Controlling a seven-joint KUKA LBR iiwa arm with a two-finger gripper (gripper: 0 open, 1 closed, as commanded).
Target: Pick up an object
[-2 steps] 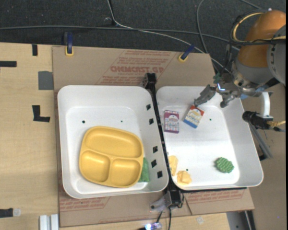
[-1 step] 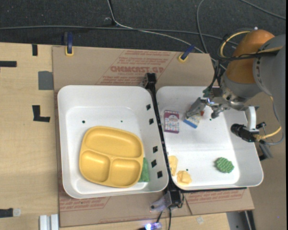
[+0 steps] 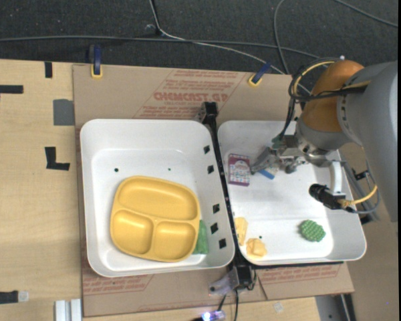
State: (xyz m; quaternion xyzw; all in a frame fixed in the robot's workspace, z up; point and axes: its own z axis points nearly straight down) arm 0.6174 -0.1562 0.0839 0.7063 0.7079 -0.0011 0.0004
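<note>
Nearest to us, at the front edge of the cardboard sheet [image 3: 180, 92], a small dark clip-like fitting [image 3: 232, 281] sits where the two bins meet. We read red print on the cardboard behind the bins: it looks like "CHEMCAST" plus more words too small for us to make out.

Starting at the left, we see the wooden bench [image 3: 27, 179] marked with black tape pieces. Next comes the left bin [image 3: 93, 139], which holds a yellow divided tray [image 3: 154, 216] with three compartments; a green item [image 3: 202, 238] is wedged just beside the tray's right edge, against the bin wall.

Moving right, the right bin [image 3: 347, 246] holds a small pink card [image 3: 238, 169] with print we cannot read, lying near its left wall. At the front of this bin we see two yellow pieces [image 3: 250, 241] close together, and further right a green knobbly object [image 3: 311, 231], well apart from the card.

We see the gripper [image 3: 273, 162] low over the back of the right bin, just right of the pink card, with a small blue object [image 3: 266, 174] at its tip. We cannot tell whether its grasp is closed or released. Above it, the arm's orange band [image 3: 327, 95] rises at the right.
</note>
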